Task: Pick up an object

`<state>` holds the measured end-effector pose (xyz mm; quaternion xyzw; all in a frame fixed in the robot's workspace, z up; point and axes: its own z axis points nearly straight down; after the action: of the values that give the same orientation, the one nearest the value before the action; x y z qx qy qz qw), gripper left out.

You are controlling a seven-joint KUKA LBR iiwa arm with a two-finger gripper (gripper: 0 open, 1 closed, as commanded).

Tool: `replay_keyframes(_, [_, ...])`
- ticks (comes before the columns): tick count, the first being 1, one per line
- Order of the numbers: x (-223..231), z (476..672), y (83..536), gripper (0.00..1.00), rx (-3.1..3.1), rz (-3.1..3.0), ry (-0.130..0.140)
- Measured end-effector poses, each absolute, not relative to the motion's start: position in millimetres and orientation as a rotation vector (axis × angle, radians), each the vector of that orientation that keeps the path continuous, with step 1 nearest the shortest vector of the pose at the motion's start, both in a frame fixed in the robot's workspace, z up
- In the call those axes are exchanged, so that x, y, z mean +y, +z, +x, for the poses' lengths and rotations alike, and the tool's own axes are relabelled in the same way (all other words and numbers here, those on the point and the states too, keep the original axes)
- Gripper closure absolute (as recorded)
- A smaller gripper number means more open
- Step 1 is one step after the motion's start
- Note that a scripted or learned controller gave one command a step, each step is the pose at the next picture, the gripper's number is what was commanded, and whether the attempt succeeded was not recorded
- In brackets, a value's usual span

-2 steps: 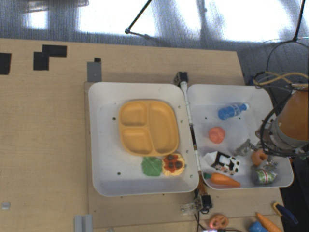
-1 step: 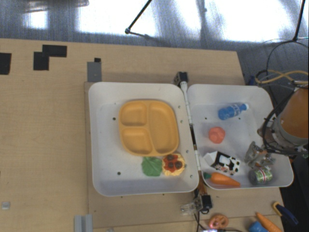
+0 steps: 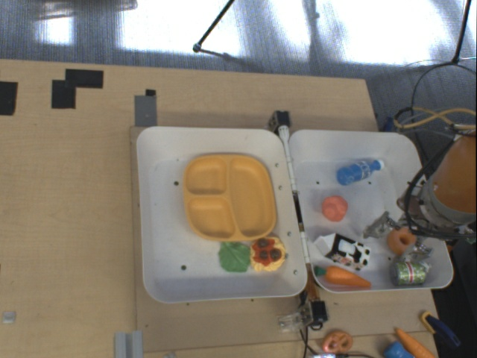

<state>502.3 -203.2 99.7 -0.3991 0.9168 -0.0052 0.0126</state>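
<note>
Here the gripper (image 3: 402, 239) is low in the right bin (image 3: 395, 151), near its right wall, and one small orange ring-shaped object (image 3: 403, 240) sits between its two metal fingers (image 3: 381, 224), which stand narrow at each side of it. Whether they really press on it, I cannot tell. The grey arm (image 3: 453, 189) with its orange band comes in from the right above it.

Just beside the gripper lies one green can (image 3: 410, 272). Further left in the same bin are one black-and-white carton (image 3: 344, 250), one carrot (image 3: 346, 277), one pink ball (image 3: 335, 207) and one blue bottle (image 3: 358, 171).

The left bin (image 3: 160, 200) holds one yellow tray (image 3: 227, 195) with three compartments, one green leaf toy (image 3: 234, 256) and one small pizza toy (image 3: 267, 253), touching each other below the tray.

On the bench (image 3: 67, 222) below the bins are one pretzel (image 3: 337, 341) and one orange-and-blue tool (image 3: 411, 346).
</note>
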Motion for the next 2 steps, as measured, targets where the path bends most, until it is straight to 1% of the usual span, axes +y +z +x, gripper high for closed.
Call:
replay_keyframes(1, [-203.6,498.3,87.7,0.00,2.475,-1.910,-0.014])
replay_keyframes(2, [-202.0,490.9,87.1,0.00,2.207,-2.220,-0.010])
